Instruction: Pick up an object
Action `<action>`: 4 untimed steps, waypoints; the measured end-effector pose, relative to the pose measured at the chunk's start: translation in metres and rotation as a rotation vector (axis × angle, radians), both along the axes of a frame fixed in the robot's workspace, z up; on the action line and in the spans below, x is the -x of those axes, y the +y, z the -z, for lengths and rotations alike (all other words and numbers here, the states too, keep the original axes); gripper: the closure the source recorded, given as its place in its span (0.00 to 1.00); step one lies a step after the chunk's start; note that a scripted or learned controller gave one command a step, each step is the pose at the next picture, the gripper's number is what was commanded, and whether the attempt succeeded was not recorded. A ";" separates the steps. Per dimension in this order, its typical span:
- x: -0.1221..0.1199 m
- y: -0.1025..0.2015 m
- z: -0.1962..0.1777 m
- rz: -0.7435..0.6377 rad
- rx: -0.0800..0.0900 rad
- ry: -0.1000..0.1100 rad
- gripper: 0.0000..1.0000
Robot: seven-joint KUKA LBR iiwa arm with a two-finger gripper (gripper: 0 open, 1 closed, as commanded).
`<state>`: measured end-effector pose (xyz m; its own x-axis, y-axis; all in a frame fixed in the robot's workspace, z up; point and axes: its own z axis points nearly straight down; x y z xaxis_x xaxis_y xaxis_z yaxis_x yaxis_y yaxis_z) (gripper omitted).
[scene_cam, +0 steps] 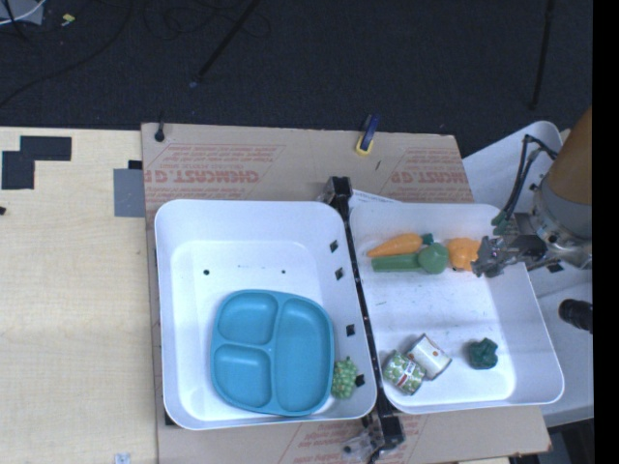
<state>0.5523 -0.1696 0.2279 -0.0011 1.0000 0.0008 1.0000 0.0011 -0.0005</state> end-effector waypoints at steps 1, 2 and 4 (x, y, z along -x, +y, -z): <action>0.006 0.053 -0.010 -0.003 -0.002 0.002 1.00; 0.023 0.107 -0.011 -0.003 -0.002 0.003 1.00; 0.031 0.203 0.001 -0.003 0.000 0.004 1.00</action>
